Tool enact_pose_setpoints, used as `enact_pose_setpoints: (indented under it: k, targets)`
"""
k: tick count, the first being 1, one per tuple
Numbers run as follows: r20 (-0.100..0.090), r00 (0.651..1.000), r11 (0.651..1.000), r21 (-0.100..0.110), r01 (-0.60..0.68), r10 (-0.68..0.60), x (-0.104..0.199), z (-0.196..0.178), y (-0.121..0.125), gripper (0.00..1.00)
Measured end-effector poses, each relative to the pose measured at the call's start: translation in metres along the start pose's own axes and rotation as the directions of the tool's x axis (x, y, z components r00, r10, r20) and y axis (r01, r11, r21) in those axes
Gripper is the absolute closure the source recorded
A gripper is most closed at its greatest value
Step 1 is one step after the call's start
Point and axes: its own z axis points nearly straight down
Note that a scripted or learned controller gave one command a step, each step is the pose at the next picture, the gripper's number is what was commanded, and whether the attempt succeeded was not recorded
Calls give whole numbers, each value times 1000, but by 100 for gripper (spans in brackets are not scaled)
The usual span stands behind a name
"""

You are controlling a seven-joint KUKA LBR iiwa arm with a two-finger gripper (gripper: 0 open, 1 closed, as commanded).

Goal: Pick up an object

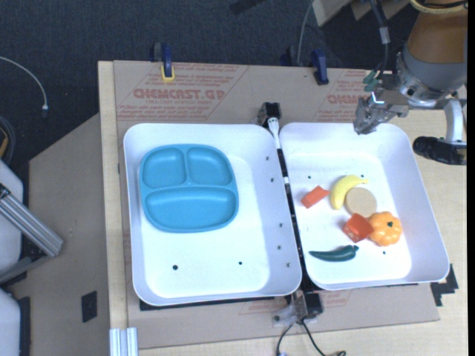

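Observation:
My gripper (366,124) hangs over the far edge of the right bin (326,154), well behind the objects, with nothing seen between its fingers. In that bin lie a yellow banana (344,189), a tan round piece (361,200), a small orange-red block (315,196), a red piece (357,227), an orange pepper-like fruit (386,228) and a dark green chili (334,254). The items cluster in the bin's middle and near part.
The left bin (156,273) holds a blue divided plate (189,188). A black bar with screws (282,191) runs between the bins. Clamps (168,61) sit at the bench's far edge, with cables behind.

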Motion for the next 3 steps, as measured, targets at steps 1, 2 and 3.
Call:
enact_pose_setpoints:
  k: [1, 2, 3]
  targets:
    - [-4, 1000, 1000, 11, 4, -4, 51, 17, -11, 100]
    - [-5, 1000, 1000, 10, 6, -6, 105, 11, -18, 100]
    - [-4, 1000, 1000, 10, 5, -5, 153, 13, -22, 100]
